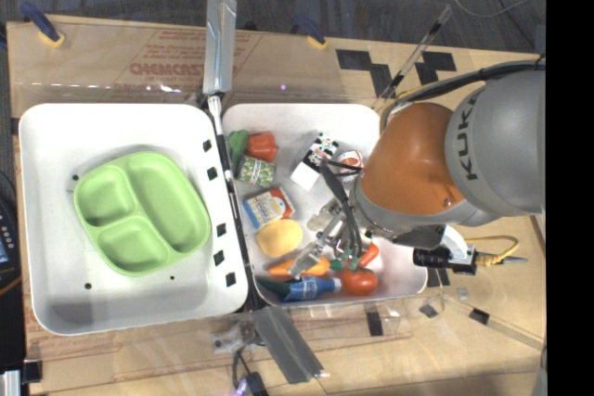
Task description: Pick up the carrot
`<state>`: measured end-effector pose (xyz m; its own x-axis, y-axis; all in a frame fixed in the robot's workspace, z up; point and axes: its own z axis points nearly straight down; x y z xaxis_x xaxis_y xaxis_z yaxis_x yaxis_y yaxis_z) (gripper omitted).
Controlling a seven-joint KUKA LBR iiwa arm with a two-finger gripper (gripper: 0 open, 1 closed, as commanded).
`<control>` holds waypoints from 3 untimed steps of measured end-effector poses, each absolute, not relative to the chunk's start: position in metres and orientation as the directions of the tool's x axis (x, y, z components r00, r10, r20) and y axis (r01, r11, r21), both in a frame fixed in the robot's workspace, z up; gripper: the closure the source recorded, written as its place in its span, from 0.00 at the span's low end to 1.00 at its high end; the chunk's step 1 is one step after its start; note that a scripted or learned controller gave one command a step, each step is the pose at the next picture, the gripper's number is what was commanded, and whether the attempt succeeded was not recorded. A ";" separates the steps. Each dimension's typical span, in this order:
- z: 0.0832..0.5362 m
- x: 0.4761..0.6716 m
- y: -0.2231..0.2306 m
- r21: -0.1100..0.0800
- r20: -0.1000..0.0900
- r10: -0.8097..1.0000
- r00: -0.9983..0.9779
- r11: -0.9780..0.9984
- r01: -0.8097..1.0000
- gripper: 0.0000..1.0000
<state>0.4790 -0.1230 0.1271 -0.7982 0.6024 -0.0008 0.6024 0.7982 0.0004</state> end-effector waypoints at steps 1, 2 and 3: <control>0.098 0.484 -0.126 0.008 -0.016 0.382 -0.924 0.924 0.381 0.00; 0.106 0.483 -0.126 0.005 -0.013 0.377 -0.926 0.926 0.377 1.00; 0.197 0.548 -0.065 0.001 -0.003 0.408 -0.913 0.913 0.408 1.00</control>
